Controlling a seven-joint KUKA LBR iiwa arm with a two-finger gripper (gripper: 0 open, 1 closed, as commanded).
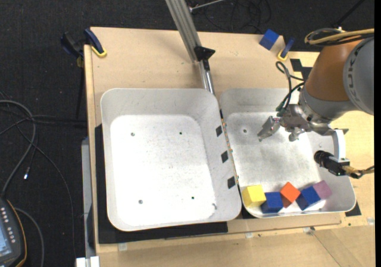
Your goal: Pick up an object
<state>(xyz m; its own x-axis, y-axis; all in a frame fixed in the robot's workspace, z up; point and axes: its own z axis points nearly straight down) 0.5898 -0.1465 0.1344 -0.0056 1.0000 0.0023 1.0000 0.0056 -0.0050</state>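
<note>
A robotics lab or test cell, not a home. A grey arm with an orange band reaches over a plywood bench that bears two white bins, side by side. Small coloured blocks lie in the right bin, plain test pieces. A slanted metal pole rises from the bench's far side, and clamps grip its edges. Black carpet surrounds the bench, with loose cables trailing over it and a handheld control pendant lying at the lower left corner
</note>
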